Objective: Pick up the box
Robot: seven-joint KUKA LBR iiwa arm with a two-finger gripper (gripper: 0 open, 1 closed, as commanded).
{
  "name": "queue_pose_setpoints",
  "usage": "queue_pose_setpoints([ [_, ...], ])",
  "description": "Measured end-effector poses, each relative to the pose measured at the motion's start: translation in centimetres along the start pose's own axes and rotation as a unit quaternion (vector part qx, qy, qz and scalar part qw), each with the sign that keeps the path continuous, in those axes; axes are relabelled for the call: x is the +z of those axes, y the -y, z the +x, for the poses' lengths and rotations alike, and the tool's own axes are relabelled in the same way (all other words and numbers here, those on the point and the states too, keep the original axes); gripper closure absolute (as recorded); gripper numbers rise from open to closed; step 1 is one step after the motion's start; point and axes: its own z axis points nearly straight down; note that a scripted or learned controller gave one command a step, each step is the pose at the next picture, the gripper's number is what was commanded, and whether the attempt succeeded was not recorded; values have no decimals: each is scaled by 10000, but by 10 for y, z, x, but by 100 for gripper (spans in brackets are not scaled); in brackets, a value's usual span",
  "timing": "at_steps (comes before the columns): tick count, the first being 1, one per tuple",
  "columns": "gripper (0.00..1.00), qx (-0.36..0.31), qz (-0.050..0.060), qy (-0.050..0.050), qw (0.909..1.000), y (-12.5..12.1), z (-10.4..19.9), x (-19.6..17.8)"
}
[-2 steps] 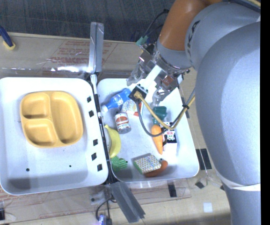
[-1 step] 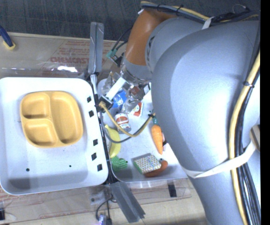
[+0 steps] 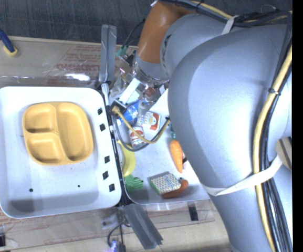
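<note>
Box (image 3: 165, 182) (patterned top, print unreadable) lies near carrot (image 3: 176, 155).

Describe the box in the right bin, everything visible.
The box is small, flat and rectangular, its top covered in a fine multicoloured speckled print, cardboard by the look. It lies flat, turned at a slight angle, near the right bin's front edge. An orange item sits against its right side; a green toy lies just left, apart.

A glossy white plastic bin (image 3: 9, 193) on the left holds a mustard-yellow divided tray (image 3: 58, 132). In the right bin lie an orange carrot (image 3: 176, 155), a yellow banana (image 3: 128, 161), a bright green toy (image 3: 134, 182) and a small box with multicoloured speckled pattern (image 3: 165, 182).
</note>
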Motion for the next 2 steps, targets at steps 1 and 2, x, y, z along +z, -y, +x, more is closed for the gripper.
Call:
queue_pose_setpoints([
  [1, 0, -230, -89, 36, 9997, 43, 40, 62],
  [2, 0, -605, -170, 61, 9980, 51, 38, 71],
])
